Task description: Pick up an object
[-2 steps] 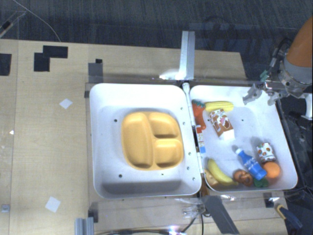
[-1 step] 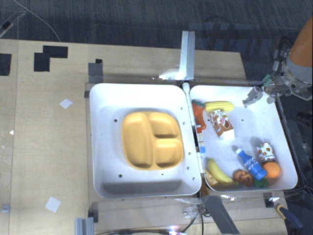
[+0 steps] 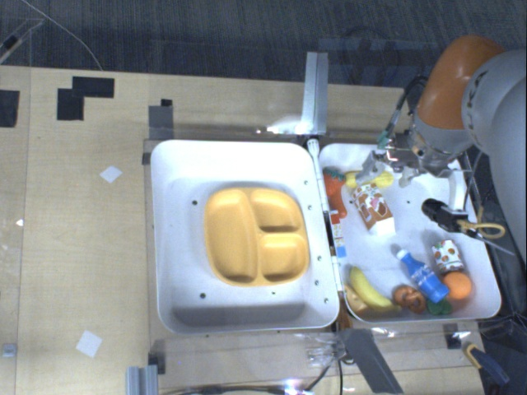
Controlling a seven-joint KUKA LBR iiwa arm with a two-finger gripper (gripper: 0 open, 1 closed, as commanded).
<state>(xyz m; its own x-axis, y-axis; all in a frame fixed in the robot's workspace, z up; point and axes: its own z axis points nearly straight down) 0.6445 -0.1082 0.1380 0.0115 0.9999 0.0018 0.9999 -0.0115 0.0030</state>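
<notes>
My gripper [image 3: 385,168] hangs over the back of the right bin [image 3: 486,303], with the grey arm and its orange band behind it at the upper right. Just below and left of it lie a small yellow item [image 3: 360,180] and a brown-and-white snack packet [image 3: 372,207]. A red-orange carrot-like piece [image 3: 332,194] lies along the bin's left wall. Toward the front sit a banana [image 3: 367,290], a blue bottle [image 3: 420,273], an orange [image 3: 459,286], a brown round fruit [image 3: 409,297] and a spotted white cup [image 3: 447,254]. Nothing shows between the gripper's tips.
The left bin [image 3: 177,220] holds a yellow divided plate [image 3: 254,235]. A metal post [image 3: 315,97] stands behind the wall between the bins. A green piece [image 3: 439,308] lies at the right bin's front edge.
</notes>
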